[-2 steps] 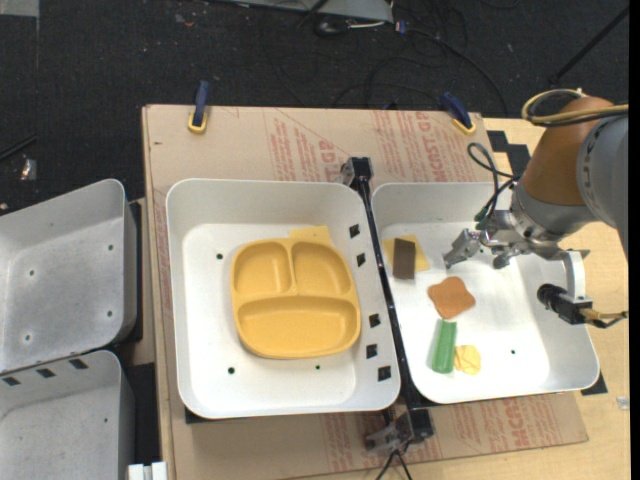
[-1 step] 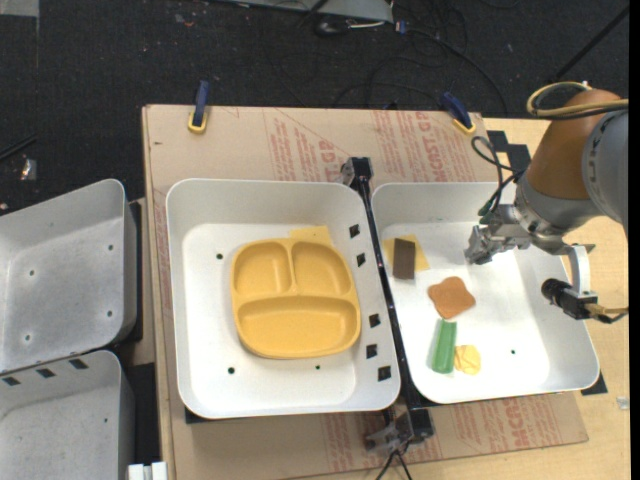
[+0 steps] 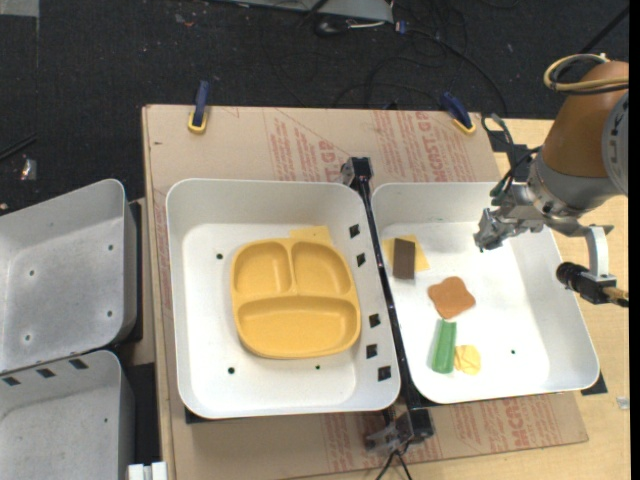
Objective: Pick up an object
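Note:
In the right bin [image 3: 560, 368] lie a dark brown block [image 3: 404, 257] resting on a pale yellow piece [image 3: 421, 260], an orange-brown toast-shaped piece [image 3: 451, 297], a green stick [image 3: 443, 346] and a small yellow piece [image 3: 467, 359]. My gripper [image 3: 491, 232] hangs over the bin's upper right part, to the right of the brown block and apart from every object. Nothing shows between its fingers.
The left bin [image 3: 200, 368] holds a yellow divided tray [image 3: 296, 299] with a pale yellow piece [image 3: 312, 235] at its far edge. Black clips run along the divider between the bins. The bins rest on cardboard [image 3: 260, 138]. White panels [image 3: 60, 268] lie at the left.

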